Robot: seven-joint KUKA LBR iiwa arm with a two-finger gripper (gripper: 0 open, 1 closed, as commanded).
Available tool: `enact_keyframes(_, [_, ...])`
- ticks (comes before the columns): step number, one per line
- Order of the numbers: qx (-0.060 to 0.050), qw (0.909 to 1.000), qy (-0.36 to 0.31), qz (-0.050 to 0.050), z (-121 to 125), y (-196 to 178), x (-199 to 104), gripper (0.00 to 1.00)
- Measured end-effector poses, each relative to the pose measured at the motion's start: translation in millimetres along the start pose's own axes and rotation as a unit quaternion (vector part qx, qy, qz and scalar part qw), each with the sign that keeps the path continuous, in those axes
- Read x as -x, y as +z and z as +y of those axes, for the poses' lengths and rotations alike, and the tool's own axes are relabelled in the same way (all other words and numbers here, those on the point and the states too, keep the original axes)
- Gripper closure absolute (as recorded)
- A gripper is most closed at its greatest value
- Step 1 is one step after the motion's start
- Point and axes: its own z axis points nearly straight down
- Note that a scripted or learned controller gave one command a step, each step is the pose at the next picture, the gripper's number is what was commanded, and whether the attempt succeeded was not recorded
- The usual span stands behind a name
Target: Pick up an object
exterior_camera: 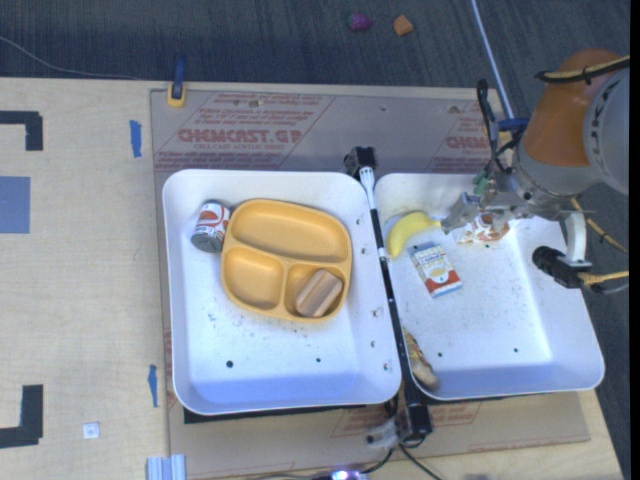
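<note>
I couldn't tell whether the claw (pixel 478 218) gripped anything; its tips blurred into a small reddish object (pixel 490 231). The arm (pixel 590 128) was cut off at the right edge.

Grey arm (pixel 600 138) (orange wrist band)

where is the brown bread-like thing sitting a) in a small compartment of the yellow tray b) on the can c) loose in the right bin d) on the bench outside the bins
a, the brown bread-like thing lies in the small lower-right compartment of the yellow tray, which sits in the left bin beside a can.
</note>
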Motion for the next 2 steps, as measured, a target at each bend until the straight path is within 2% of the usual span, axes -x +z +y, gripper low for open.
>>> enact_keyframes(1, [-0.009,1.0000,0.000,0.004,-8.1,11.2,-2.8,0.00])
enact_keyframes(2, [-0.004,1.0000,0.001,0.003,-54.0,35.7,-28.9,0.00])
